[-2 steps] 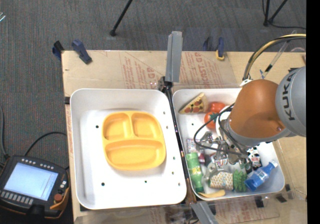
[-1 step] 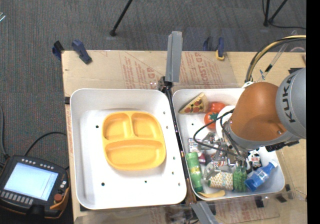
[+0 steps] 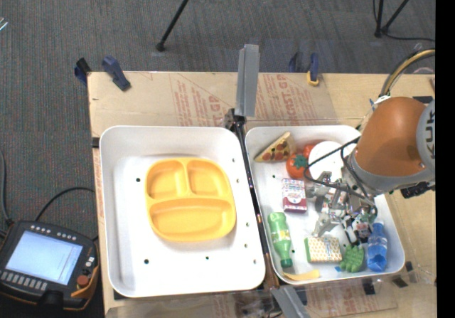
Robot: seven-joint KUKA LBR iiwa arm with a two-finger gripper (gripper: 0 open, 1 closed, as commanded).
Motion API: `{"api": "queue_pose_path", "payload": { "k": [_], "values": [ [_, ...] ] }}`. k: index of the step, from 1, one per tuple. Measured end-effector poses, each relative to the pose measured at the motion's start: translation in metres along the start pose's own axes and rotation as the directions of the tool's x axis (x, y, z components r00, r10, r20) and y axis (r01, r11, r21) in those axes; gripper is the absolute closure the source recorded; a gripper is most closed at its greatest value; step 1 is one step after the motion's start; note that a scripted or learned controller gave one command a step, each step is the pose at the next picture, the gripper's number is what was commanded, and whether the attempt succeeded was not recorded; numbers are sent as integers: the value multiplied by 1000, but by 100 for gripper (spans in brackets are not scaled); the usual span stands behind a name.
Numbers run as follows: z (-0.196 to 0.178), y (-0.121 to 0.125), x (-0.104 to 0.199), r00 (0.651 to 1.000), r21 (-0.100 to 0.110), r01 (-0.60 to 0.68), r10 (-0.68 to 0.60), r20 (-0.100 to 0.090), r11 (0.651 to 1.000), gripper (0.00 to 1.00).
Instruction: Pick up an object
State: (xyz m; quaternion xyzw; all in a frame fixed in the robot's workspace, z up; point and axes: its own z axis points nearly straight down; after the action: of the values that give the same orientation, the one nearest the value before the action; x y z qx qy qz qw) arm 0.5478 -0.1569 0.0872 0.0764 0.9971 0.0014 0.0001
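bench: two white bins side by side.
left bin (image 3: 121,167): yellow tray (image 3: 190,198).
right bin (image 3: 274,131): toys heaped for picking, cracker (image 3: 324,249) nearest.
gripper (image 3: 328,218): low over them, grip unclear.

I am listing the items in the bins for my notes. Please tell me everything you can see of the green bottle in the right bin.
The green bottle lies on its side on the floor of the right bin, close to the left wall. It looks like glossy plastic, darker green at the end toward the bin's near edge, with a paler band around the middle. It lies apart from the gripper. A pale yellow piece lies just beyond its near end; whether they touch is unclear.
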Motion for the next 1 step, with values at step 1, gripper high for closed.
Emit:
{"api": "queue_pose_path", "payload": {
  "k": [1],
  "values": [
    [0, 74, -54, 999, -1, -40, 40, 1, 999, 0]
  ]
}}
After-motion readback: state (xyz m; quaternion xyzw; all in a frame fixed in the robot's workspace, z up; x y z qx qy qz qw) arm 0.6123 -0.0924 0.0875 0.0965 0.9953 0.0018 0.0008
